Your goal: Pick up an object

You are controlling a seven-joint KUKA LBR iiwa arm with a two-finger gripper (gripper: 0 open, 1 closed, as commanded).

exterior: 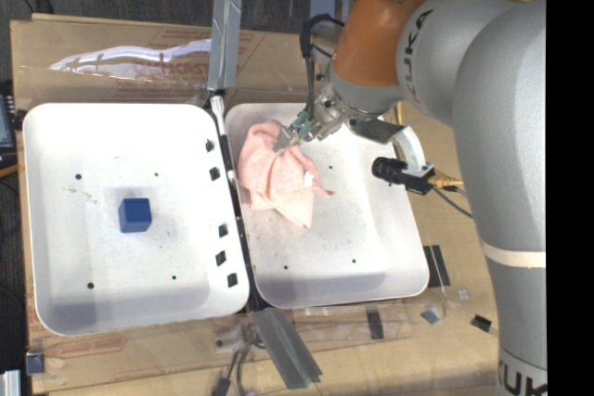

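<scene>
Writing: "KU" on grey arm base, lower right | Arm: bent in from right, orange band up | two-finger gripper: at crumpled pink cloth top edge, closure cannot tell | Cloth: right white bin, left half | small blue cube: left white bin

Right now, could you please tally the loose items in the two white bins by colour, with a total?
Blue: 1, a small cube in the left bin.
Pink: 1, a crumpled cloth in the right bin, with the claw at its upper edge.
Total: 2
</scene>
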